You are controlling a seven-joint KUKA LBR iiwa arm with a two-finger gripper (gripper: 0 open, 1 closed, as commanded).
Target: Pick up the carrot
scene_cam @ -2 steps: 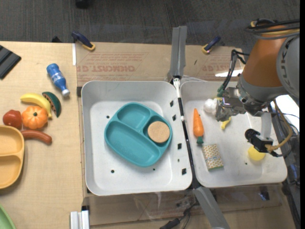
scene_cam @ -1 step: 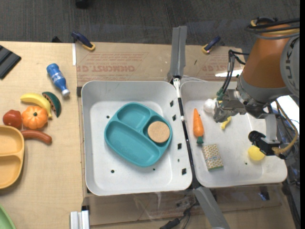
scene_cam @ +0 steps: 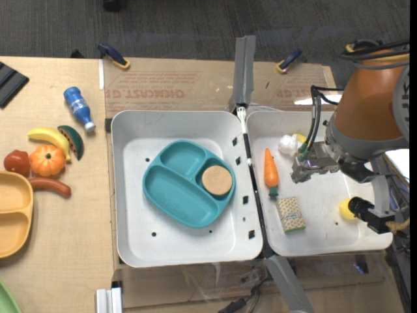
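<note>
two white bins side by side on the bench. the carrot [scene_cam: 270,167] lies in the right bin [scene_cam: 326,240], hard against its left wall, orange body pointing to 12 o'clock, green top at 6 o'clock. the gripper [scene_cam: 306,169] hangs over the right bin at 3 o'clock of the carrot, near it but apart, nothing seen between its fingers; cannot tell how wide the jaws stand, too dark and small. just below the carrot, at 5 o'clock, a tan speckled sponge block [scene_cam: 290,214]. at 1 o'clock of the carrot a white lump [scene_cam: 287,143] with something yellow beside it, partly hidden by the arm. a yellow object [scene_cam: 346,208] sits at the bin's right side, partly covered by black hardware.

left bin [scene_cam: 130,175] holds a teal divided plate [scene_cam: 176,197] with a round tan cookie [scene_cam: 216,180] on its right compartment. outside the bins at 9 o'clock: blue bottle [scene_cam: 79,109], banana [scene_cam: 49,137], small pumpkin [scene_cam: 47,160], red tomato [scene_cam: 16,162], sausage [scene_cam: 50,186], orange divided tray [scene_cam: 13,214].
</note>
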